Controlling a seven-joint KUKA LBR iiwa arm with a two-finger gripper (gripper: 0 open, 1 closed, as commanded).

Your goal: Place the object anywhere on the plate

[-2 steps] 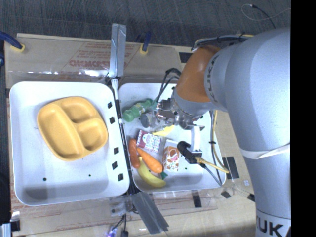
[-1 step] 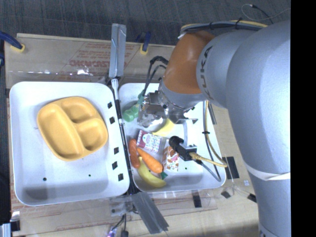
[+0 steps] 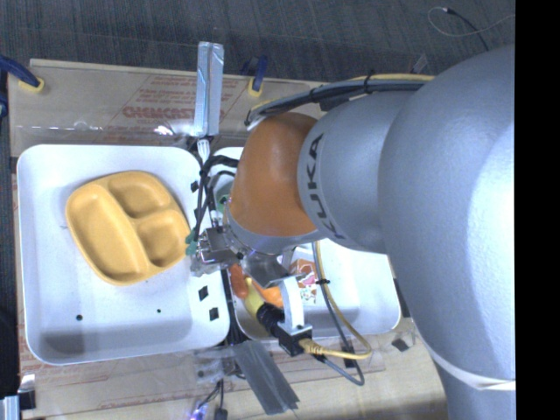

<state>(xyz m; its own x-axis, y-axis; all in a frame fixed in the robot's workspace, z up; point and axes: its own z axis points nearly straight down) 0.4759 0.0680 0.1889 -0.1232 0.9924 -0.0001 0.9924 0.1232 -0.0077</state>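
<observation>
A yellow plate (image 3: 125,226) with three compartments lies in the left white bin (image 3: 52,322), toward its upper middle, with nothing on it. The grey arm with its orange band hangs over the right bin (image 3: 376,309) and hides most of it. My gripper (image 3: 255,292) is low at that bin's left side, close to the wall between the two bins. Small orange and yellow objects (image 3: 262,297) show just under the wrist, partly hidden by it. I cannot make out whether any of them is held.
A small printed item (image 3: 304,275) with red marks lies in the right bin beside the wrist. A yellow cable (image 3: 337,350) loops over the bin's front rim. A metal bar (image 3: 209,90) stands at the back between the bins.
</observation>
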